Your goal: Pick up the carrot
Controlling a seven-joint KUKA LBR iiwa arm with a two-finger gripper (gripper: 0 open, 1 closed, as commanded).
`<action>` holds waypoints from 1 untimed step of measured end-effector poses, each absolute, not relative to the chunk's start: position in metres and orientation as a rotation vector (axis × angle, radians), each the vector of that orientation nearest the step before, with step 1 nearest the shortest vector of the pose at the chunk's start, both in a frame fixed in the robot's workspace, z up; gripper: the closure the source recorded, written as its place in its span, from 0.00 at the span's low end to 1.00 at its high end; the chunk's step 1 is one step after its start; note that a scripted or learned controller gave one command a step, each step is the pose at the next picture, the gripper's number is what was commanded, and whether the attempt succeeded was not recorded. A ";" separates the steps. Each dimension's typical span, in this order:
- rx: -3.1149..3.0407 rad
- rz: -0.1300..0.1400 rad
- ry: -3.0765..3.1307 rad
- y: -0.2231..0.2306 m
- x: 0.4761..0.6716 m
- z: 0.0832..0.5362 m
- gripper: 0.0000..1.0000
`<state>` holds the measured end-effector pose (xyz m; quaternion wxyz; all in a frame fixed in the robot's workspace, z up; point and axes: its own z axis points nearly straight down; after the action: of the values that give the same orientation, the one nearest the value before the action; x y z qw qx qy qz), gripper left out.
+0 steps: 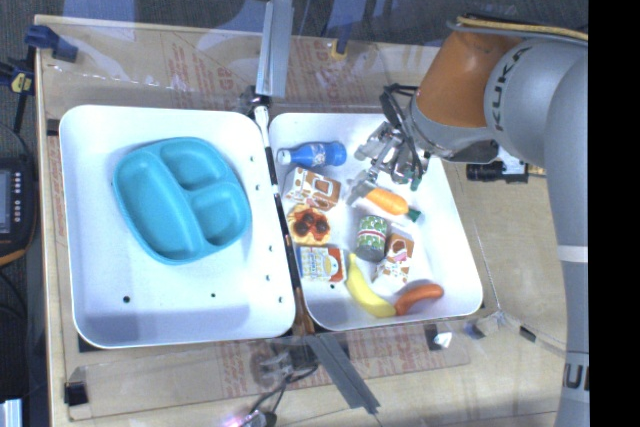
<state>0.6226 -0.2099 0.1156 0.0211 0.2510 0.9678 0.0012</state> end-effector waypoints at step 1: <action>0.773 0.002 3.001 -0.209 0.623 0.127 1.00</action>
<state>0.6234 -0.2093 0.1271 0.0215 0.2494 0.9681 0.0007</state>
